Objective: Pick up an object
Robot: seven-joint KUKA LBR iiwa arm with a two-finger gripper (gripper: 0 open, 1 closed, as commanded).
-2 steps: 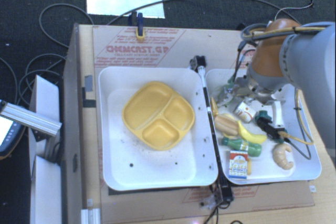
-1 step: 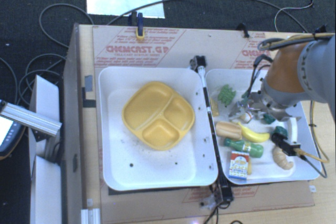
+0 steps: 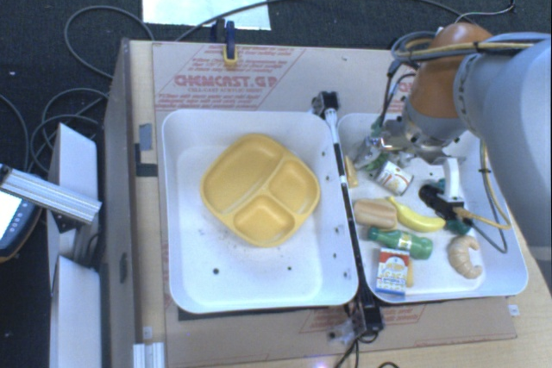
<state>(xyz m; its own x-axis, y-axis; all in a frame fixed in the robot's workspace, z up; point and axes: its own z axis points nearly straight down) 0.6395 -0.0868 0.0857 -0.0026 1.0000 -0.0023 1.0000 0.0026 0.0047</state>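
My gripper (image 3: 385, 147) hangs low over the far left part of the right bin (image 3: 509, 276), under the grey arm with its orange band. Just in front of it lies a small white can with a red label (image 3: 396, 178). Nearer the front of the same bin lie a tan hot dog bun (image 3: 374, 211), a yellow banana (image 3: 417, 219), a green bottle (image 3: 402, 243), a pale croissant (image 3: 466, 257) and a small red and white box (image 3: 392, 271). Something greenish (image 3: 366, 157) shows at the gripper's left side, too small to name.
The left bin (image 3: 194, 271) holds a yellow divided plate (image 3: 260, 188) near its middle. A black divider rail (image 3: 343, 185) runs between the two bins. Cables and a white panel lie on the dark floor beyond the bench.
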